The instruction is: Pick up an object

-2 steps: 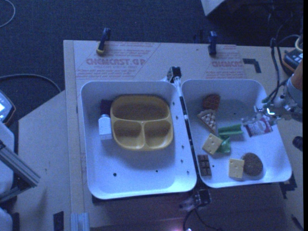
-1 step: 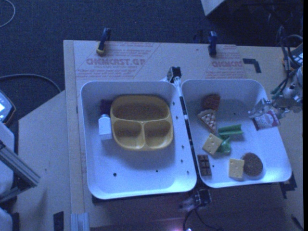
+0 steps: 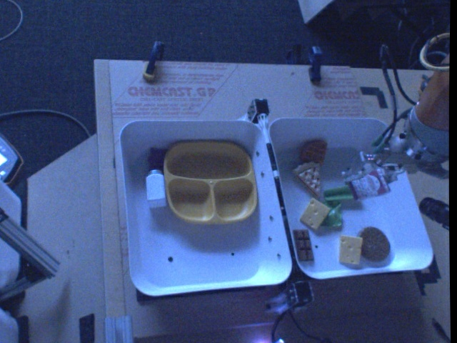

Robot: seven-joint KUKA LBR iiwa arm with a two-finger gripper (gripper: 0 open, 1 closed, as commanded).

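Your gripper (image 3: 371, 168) hovers in the right bin (image 3: 421, 224) over a red-and-white packet (image 3: 369, 185); finger state unclear, so centre above it before you descend.

one fixed camera sits above the bench (image 3: 107, 191), looking down at a slant from the near side. it stands far enough to take in both white bins (image 3: 136, 213) whole, with dark floor (image 3: 71, 20) beyond.

Grey arm (image 3: 421, 138) (orange band above)
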